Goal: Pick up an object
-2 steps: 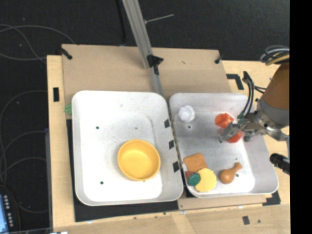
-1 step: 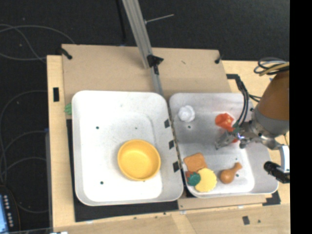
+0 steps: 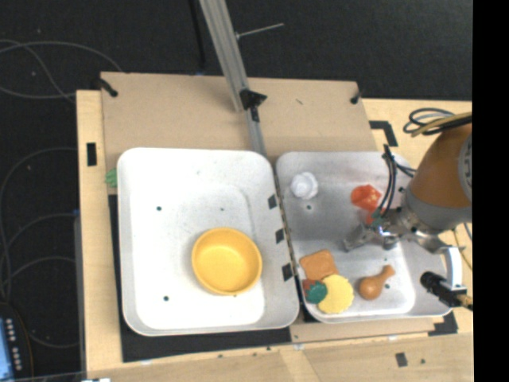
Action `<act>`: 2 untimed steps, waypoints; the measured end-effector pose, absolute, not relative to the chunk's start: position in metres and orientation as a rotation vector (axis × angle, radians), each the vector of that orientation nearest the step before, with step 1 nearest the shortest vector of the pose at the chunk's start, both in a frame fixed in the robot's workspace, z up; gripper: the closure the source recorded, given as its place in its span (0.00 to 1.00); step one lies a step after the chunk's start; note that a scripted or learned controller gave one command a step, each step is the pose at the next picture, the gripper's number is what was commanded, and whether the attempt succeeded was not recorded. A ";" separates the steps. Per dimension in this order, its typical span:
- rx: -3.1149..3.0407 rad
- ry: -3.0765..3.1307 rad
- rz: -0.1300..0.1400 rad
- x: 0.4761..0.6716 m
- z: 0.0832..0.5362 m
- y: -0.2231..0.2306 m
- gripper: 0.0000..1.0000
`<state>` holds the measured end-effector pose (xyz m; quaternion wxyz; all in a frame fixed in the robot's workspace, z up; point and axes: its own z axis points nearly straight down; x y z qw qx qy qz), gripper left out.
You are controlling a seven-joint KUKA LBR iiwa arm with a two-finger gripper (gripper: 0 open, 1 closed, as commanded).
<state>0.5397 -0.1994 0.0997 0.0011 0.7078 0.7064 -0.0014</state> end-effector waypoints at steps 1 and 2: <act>2.223 2.211 0.004 0.541 0.112 -0.200 1.00; 2.224 2.212 0.006 0.536 0.158 -0.200 1.00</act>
